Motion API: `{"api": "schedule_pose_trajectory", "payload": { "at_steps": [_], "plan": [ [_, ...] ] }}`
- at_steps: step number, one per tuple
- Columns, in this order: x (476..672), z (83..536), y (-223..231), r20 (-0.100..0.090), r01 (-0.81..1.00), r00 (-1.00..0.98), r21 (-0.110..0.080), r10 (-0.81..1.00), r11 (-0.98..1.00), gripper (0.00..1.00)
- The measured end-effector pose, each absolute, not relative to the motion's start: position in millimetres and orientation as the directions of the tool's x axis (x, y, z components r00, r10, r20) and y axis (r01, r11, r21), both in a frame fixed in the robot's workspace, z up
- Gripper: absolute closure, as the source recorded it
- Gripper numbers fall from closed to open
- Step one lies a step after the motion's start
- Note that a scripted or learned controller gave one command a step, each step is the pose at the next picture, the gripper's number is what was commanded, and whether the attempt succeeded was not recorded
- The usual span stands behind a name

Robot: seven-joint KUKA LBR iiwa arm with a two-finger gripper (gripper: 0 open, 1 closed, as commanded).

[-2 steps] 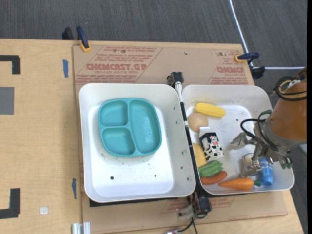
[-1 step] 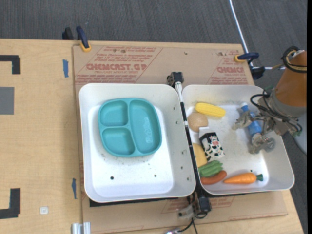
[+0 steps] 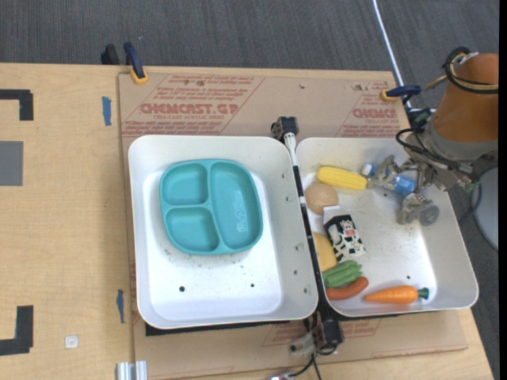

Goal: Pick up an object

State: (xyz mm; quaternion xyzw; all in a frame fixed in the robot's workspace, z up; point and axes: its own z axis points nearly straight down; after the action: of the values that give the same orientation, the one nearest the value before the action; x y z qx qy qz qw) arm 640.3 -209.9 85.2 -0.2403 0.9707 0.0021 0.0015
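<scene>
The right bin (image 3: 447, 248) holds several toy foods. A yellow corn cob (image 3: 342, 179) lies at its far left, with a beige round piece (image 3: 321, 197) beside it. A black-and-white cow-patterned carton (image 3: 344, 238) sits mid-left, next to a yellow wedge (image 3: 323, 252). Along the near edge lie a green pod (image 3: 342, 275), a red pepper (image 3: 346, 290) and an orange carrot (image 3: 394, 294). My gripper (image 3: 402, 188) hangs low over the far right part of this bin, right of the corn, with something small and blue at its tip.
The left bin (image 3: 150, 275) holds a teal divided plate (image 3: 211, 207). A black divider rail (image 3: 299, 212) runs between the bins. Cables trail around the arm's orange-banded wrist (image 3: 467, 93) at the right edge. Blue clamps (image 3: 136, 62) pin the cardboard base.
</scene>
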Motion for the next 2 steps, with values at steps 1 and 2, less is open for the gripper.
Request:
{"api": "schedule_pose_trajectory", "payload": {
  "at_steps": [1,2],
  "plan": [
    [647.9,85.6,-166.2,-0.003,-0.655,-0.755,0.0,-0.655,0.755,0.0],
    [629.0,85.6,-154.7,-0.003,-0.771,-0.636,-0.001,-0.771,0.636,0.0]
  ]
}}
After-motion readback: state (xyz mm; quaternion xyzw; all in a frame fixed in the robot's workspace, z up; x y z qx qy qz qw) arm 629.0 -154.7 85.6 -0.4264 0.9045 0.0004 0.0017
